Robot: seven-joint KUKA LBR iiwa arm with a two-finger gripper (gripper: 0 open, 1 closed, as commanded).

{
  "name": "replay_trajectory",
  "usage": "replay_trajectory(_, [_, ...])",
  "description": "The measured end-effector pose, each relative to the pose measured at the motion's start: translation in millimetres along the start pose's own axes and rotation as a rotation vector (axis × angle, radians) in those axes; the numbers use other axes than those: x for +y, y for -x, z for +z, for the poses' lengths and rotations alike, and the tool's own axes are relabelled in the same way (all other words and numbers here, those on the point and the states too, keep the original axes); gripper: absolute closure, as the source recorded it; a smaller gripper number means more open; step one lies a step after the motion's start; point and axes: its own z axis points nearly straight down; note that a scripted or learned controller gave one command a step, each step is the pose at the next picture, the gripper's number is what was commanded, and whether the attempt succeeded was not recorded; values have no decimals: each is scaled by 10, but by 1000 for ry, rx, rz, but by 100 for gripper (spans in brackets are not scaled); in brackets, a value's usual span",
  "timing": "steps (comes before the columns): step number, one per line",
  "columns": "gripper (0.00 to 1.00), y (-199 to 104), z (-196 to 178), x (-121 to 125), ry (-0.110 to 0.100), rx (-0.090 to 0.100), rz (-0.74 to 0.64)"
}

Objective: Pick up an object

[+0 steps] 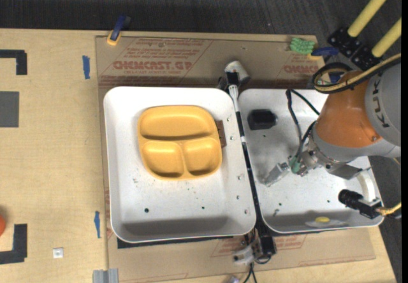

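We are reaching the grey arm with its orange band (344, 123) into the right-hand shallow white bin (312, 221), and the two-finger gripper (275, 174) is hanging low over the bin's floor near its middle. How its tips are set we cannot tell; they are small and blurred against the white.

Taking the gripper as our landmark: a small black blocky object (261, 119) is lying up and slightly left of it, well apart, and a small flat yellow piece (323, 218) is lying down and to the right, near the bin's front wall. Either could be the thing to pick.

To do this well, we judge we should centre over one object before lowering and closing.

Left of the gripper, across the bin divider, a yellow moulded three-compartment plastic tray (180, 141) is sitting in the left-hand white bin (121, 167), out of our way. Black cables (299, 106) are trailing just above the gripper and could snag.
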Motion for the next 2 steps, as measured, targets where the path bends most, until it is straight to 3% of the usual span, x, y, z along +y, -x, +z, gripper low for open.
replay_trajectory(1, [0, 604, 0, 1210, -8, 2, 27])
replay_trajectory(2, [0, 342, 0, 637, 0, 0, 156])
